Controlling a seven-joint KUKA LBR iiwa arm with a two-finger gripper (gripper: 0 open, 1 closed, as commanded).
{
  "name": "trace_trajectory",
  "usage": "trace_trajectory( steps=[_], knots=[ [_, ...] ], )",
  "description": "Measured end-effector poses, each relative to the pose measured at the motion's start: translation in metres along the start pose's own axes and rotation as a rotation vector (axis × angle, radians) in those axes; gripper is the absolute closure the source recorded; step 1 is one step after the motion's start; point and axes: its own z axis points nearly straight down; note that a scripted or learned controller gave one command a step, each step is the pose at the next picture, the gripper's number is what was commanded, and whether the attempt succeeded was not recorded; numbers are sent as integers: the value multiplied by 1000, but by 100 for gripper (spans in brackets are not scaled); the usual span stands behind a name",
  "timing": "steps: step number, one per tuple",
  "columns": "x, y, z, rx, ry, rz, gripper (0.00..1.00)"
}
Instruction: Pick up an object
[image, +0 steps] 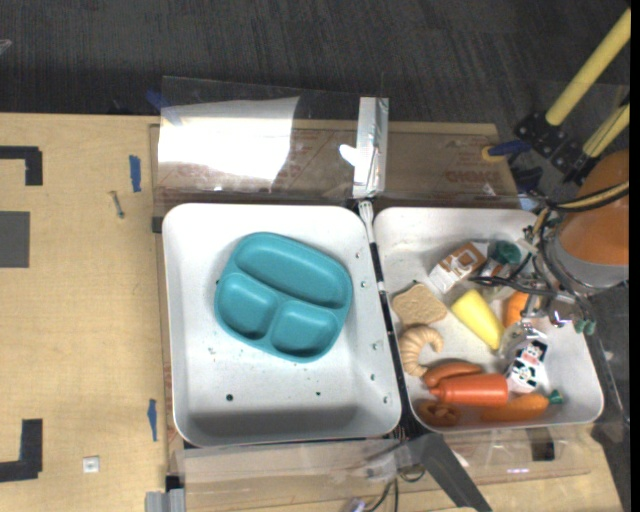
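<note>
The right bin holds several toy foods. Among them are a small brown and white carton, a tan cracker, a croissant, a yellow wedge, a red sausage, a long carrot and a cow-patterned carton. A green piece lies near the back, and a small orange piece sits beside the wedge. The grey arm with its orange band comes in from the right. My gripper hangs low over the bin's right side, just above the cow-patterned carton, partly hidden by cables.
The left bin carries a teal divided plate. A clear plastic sheet stands behind the bins. Yellow bars cross the upper right corner. Bare wooden bench spreads out to the left.
</note>
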Motion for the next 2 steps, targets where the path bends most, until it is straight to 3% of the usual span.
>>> trace_trajectory(
  steps=[1, 2],
  knots=[
    [-4, 1, -14, 3, -14, -2, 100],
    [-70, 32, -152, 1, -13, 106, 100]
  ],
)
